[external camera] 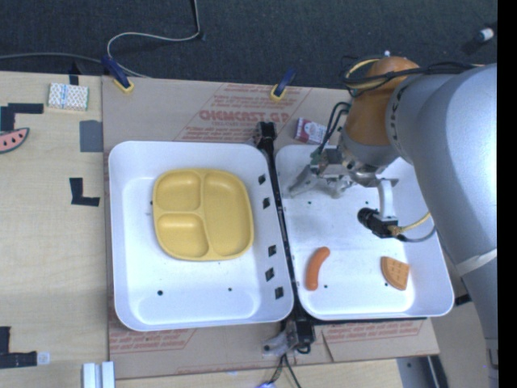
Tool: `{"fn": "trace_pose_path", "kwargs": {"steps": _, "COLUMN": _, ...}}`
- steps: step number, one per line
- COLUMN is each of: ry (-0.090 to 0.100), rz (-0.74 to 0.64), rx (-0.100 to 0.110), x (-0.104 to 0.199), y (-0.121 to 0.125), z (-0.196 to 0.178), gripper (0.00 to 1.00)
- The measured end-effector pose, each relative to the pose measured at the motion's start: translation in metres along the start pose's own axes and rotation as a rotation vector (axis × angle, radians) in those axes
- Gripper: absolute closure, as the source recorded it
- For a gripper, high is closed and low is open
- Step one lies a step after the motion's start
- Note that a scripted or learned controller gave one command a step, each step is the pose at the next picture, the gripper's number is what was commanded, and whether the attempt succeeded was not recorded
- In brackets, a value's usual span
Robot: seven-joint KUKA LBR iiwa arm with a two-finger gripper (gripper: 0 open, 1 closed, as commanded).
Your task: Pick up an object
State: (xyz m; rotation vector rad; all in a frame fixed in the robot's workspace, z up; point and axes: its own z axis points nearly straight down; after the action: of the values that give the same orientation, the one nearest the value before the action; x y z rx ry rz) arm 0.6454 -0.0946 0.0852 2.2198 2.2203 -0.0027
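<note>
My gripper [311,180] hangs open and empty; the orange sausage [316,267] seems light, smooth, so I grasp its middle

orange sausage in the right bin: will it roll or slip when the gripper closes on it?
The orange sausage looks rounded and smooth, so it may roll sideways or squirt out of a pinch. It lies flat on the right bin floor with space around it, so a nudge would probably shift it.
</note>
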Motion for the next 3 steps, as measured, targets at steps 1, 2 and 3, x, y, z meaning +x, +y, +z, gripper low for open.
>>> {"fn": "trace_pose_path", "kwargs": {"steps": 1, "ry": 0.001, "rz": -0.001, "rx": 0.0, "x": 0.0004, "y": 0.0003, "z": -0.0097, "gripper": 1.0}}
{"fn": "trace_pose_path", "kwargs": {"steps": 2, "ry": 0.001, "rz": 0.0, "rx": 0.0, "x": 0.0004, "y": 0.0002, "z": -0.0095, "gripper": 0.0}}
{"fn": "trace_pose_path", "kwargs": {"steps": 3, "ry": 0.002, "rz": -0.001, "rx": 0.001, "x": 0.0009, "y": -0.0001, "z": -0.0188, "gripper": 1.0}}
